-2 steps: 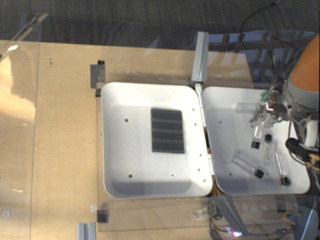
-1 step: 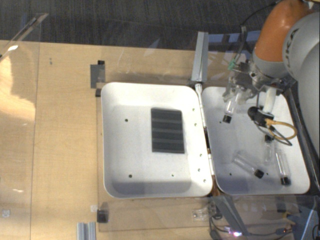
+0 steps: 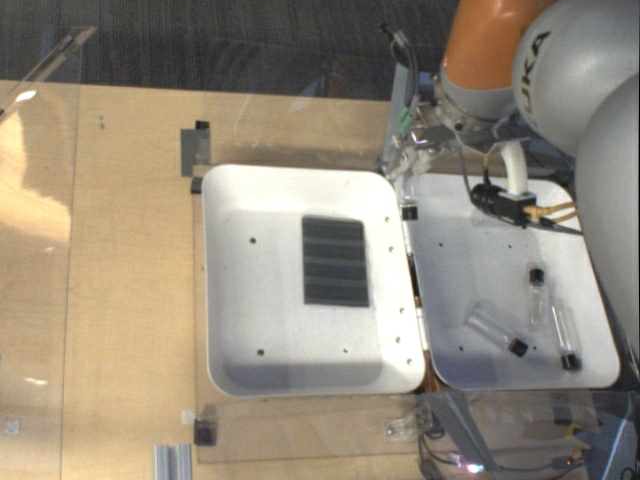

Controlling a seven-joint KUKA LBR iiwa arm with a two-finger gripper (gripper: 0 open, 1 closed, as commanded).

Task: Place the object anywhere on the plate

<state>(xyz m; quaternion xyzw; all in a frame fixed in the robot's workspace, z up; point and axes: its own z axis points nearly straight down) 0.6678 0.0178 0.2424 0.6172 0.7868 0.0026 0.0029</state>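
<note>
Camera view, looking down at a slant. We see two shallow white bins side by side on a wooden bench [image 3: 110,298]. The left bin [image 3: 240,348] carries a dark, ribbed rectangular plate [image 3: 335,261] lying flat near its middle, its long side running away from us. The right bin [image 3: 450,268] holds several small clear vials with dark caps: one [image 3: 495,328] lies slanted near the front, its cap toward the front right; a second [image 3: 563,338] lies close to the bin's right wall, cap toward the front; a third, smaller one [image 3: 537,280] lies just behind these, its dark cap at the far end. All three rest on the floor of the right bin, well apart from the plate.

The arm [image 3: 570,58] enters from the right, grey with its orange band [image 3: 485,23] at the top of the frame. Its gripper [image 3: 408,163] hangs over the far edge of the bins, about where the two meet, near the left bin's far right corner. We cannot tell how its jaws stand, nor whether anything lies between them, since the tool is small and cluttered with reflections here. A black cable bundle [image 3: 510,206] trails from the wrist over the far part of the right bin. A small grey bracket [image 3: 197,148] stands on the bench just beyond the left bin's far left corner.
</note>
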